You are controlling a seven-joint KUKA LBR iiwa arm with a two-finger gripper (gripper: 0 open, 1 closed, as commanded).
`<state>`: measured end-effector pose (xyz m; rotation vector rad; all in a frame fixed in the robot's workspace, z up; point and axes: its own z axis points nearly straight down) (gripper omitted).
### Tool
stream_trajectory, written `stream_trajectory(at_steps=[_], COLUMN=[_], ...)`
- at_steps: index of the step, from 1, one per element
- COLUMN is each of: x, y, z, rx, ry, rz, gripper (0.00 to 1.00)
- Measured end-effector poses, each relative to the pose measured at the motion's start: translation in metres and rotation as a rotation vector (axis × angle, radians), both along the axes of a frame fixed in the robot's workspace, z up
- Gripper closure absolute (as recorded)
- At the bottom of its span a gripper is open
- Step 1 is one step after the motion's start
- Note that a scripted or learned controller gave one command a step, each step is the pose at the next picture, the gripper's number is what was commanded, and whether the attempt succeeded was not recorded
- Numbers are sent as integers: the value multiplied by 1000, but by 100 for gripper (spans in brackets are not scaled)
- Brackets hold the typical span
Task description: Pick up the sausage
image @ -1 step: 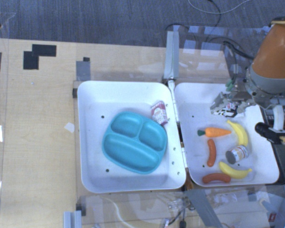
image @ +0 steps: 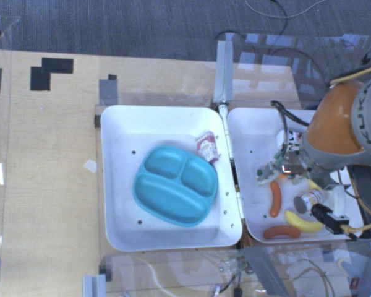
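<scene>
You've got two sausages in the right bin (image: 253, 166), one (image: 275, 198) just below the gripper (image: 283, 169), another (image: 282, 232) by the banana (image: 304, 221), so expect a wrong-item grab or slip; can't tell the hand's state.

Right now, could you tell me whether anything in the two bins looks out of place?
A small red-and-white packet leans against the left bin's right wall beside the blue tray, tilted rather than flat.
</scene>
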<state>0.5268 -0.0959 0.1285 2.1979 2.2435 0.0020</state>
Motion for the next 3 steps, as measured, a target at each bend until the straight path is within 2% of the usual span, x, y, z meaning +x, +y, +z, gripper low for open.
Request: stream_trajectory(at_steps=[1, 2, 3], x=[-22, -19, -24], y=[-4, -3, -14], z=[-39, -27, 113], rx=[-1, -1, -2], ry=[-13, -21, -5], rz=[17, 20, -14], gripper=[0, 100, 100])
